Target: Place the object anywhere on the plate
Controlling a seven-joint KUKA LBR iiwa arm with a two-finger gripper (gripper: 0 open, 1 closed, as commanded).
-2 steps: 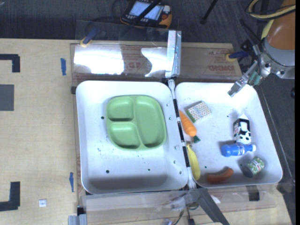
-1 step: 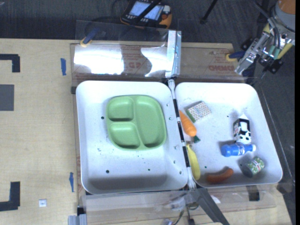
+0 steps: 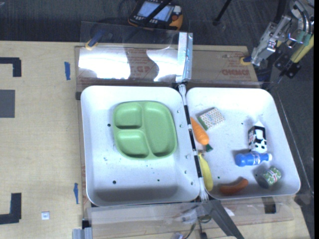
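Sausage (image 3: 233,185) at right bin's (image 3: 286,133) near wall; claw (image 3: 263,48) raised beyond bin, grip state can't tell.

We've got one fixed camera up above the bench (image 3: 40,133), angled down, far enough back to fit both white bins (image 3: 94,183) in.

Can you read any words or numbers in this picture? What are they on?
Red print on the clear panel behind the bins: too blurred to read.
Red print on the cardboard behind the right bin: unreadable.
Screen of the handheld controller: too small.
Patterned box: no readable words.
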